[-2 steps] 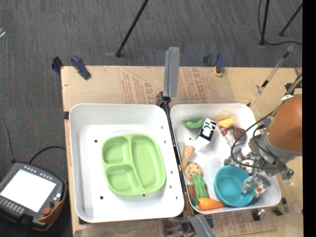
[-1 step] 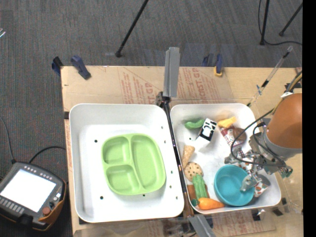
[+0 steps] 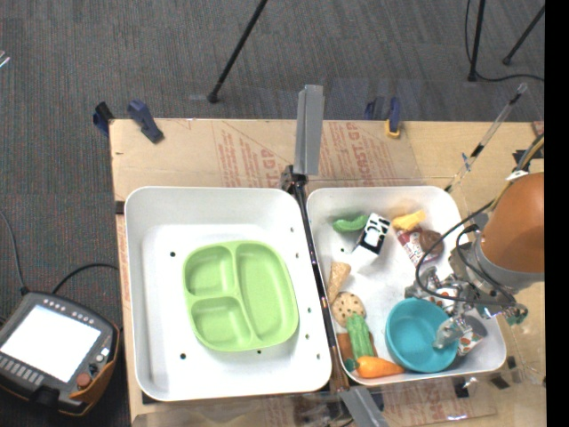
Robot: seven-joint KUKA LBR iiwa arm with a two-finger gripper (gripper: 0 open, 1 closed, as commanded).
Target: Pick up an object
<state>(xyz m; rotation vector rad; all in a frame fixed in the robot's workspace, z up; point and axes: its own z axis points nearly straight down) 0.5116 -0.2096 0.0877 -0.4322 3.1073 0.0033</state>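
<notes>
With the jaws' state impossible to tell, the blue bowl (image 3: 421, 334) at the right bin's (image 3: 442, 196) five o'clock could be tipped.

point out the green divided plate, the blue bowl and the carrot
green divided plate (image 3: 240, 294), camera view, on the large right compartment
blue bowl (image 3: 416, 334), camera view, on the inside of the bowl
carrot (image 3: 382, 367), camera view, on the middle of its orange body

Glossy plastic green tray (image 3: 240, 294) (smooth), matt cardboard bench (image 3: 222, 149).
</notes>
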